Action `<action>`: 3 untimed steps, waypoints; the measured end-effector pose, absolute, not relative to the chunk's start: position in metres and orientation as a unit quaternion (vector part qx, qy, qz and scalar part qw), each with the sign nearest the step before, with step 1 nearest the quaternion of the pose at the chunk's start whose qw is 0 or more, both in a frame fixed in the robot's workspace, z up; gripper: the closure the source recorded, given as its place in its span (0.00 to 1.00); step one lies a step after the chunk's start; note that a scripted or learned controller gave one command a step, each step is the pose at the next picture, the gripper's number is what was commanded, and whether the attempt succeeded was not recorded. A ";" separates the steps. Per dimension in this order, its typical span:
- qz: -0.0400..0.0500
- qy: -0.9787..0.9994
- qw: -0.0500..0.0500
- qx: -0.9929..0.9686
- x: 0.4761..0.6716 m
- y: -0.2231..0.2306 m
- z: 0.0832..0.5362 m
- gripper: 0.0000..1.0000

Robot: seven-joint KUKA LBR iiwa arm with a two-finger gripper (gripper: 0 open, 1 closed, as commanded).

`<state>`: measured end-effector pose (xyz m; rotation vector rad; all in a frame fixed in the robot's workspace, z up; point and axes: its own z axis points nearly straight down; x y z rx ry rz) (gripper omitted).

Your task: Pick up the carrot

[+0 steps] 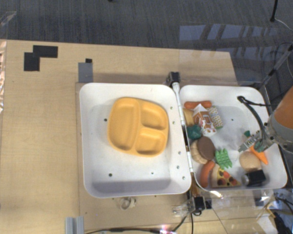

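Observation:
The carrot (260, 156) is a small orange piece near the right wall of the right bin (234, 97), beside a tan bread roll (249, 161). My gripper (252, 143) reaches in from the right, low over the bin, its metal tip right at the carrot's upper left end. The grey wrist and orange band (289, 112) hang above it at the frame's right edge. The tip is too small and cluttered to show whether it touches or holds the carrot.
The right bin also holds several toy foods: a sausage (198, 105), a carton (204, 118), a brown cookie (205, 147), a green piece (223, 158), a pizza slice (226, 180) and a black block (256, 178). A yellow divided plate (138, 126) lies in the left bin (95, 174).

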<state>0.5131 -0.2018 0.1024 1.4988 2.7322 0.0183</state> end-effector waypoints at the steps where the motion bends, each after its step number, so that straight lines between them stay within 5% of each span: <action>1: 0.006 0.862 0.005 0.507 0.592 -0.092 0.141 1.00; 2: 0.000 0.941 0.009 0.338 0.607 -0.158 0.237 1.00; 3: 0.001 0.941 0.006 0.337 0.606 -0.156 0.234 0.00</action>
